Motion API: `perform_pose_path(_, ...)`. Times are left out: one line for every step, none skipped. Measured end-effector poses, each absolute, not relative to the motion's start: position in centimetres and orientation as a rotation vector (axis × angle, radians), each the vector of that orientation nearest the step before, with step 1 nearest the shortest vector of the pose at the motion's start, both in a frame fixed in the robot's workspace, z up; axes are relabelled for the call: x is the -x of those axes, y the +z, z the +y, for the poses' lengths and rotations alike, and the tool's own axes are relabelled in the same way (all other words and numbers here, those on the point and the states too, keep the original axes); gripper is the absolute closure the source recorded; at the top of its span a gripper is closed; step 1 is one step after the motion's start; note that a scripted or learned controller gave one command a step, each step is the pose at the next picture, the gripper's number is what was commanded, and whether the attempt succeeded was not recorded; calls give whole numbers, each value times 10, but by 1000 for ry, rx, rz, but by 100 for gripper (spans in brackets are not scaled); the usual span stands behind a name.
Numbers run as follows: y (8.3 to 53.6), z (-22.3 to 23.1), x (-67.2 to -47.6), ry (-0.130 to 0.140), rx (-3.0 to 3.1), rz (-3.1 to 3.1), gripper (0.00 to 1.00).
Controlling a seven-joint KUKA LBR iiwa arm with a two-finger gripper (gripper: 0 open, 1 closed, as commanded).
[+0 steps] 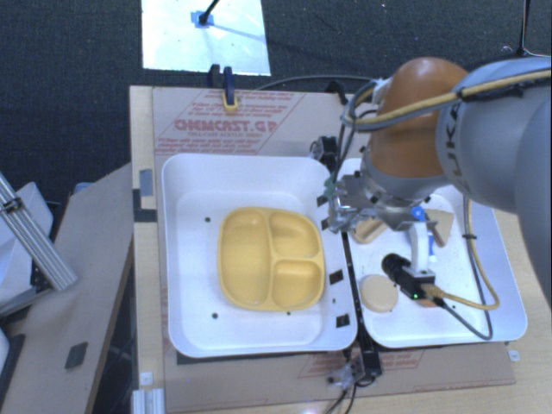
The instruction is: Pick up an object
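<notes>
The right bin [504,313] holds a round beige disc [378,294] near its front left. A tan wedge-shaped piece [370,229] lies further back, partly under the arm, and another tan bit [445,224] pokes out to the right of the wrist. My gripper [341,212] hangs low over the left edge of the right bin, by the wall between the two bins, just left of the tan piece. The orange band and grey wrist hide most of it. I see nothing between its fingers.
A yellow divided plate [271,258] lies flat in the middle of the left bin [194,197]. A cardboard sheet [226,123] lies behind the bins. The arm covers the back of the right bin.
</notes>
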State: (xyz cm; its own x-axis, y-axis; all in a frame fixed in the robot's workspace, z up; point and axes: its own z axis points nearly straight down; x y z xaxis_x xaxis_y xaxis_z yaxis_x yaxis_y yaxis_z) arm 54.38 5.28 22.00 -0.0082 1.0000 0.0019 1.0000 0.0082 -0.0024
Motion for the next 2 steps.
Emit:
perform_pose_path(232, 103, -531, -4, 2213, -2231, 100)
perform_pose_path(232, 101, -531, -3, 2219, -2226, 0)
